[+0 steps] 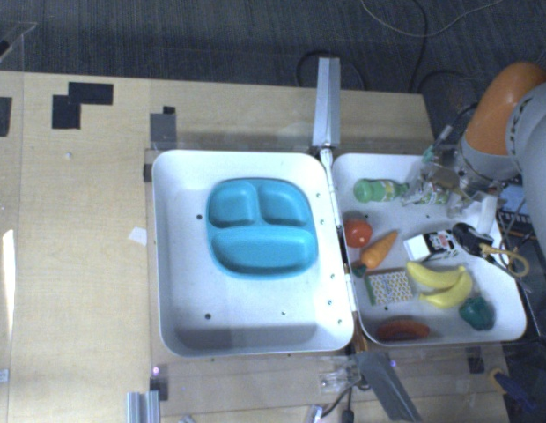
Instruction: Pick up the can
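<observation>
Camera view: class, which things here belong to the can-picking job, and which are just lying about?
Job in hand: gripper; green cylinder on its side, probably the can; right bin holding it.
Lying about: blue tray; tomato; carrot; bananas.

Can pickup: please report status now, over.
Gripper low over the right bin, far end, nothing seen held. No can identifiable; nearest is a green bottle lying just left of the gripper. Banana, carrot, tomato crowd the bin.
</observation>
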`<state>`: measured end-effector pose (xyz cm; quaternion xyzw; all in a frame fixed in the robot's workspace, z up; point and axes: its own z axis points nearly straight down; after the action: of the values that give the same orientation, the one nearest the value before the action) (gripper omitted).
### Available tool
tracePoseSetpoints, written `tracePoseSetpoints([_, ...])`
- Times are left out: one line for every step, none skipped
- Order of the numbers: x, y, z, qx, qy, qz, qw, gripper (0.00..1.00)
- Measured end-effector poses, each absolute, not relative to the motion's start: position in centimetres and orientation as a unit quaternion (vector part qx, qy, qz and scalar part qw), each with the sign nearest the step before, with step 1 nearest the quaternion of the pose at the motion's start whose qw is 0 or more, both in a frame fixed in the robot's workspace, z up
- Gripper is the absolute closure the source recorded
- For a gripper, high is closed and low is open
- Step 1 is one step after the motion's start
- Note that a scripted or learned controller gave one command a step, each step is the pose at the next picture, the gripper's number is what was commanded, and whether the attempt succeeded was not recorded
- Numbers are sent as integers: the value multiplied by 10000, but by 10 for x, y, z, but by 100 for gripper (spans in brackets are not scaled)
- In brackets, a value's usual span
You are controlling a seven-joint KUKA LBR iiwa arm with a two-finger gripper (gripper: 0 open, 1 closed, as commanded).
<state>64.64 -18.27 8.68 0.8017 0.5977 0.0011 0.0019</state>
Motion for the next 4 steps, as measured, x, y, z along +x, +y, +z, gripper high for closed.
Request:
tracePoseSetpoints([647,-177,98,8000,6000,5,-57,100])
tracePoseSetpoints([649,-178,100,7997,6004,31,-10,0])
tracePoseSetpoints([651,-176,113,7984,6021,55,12,100])
tracePoseSetpoints([654,-175,126,7970,6039,80,36,100])
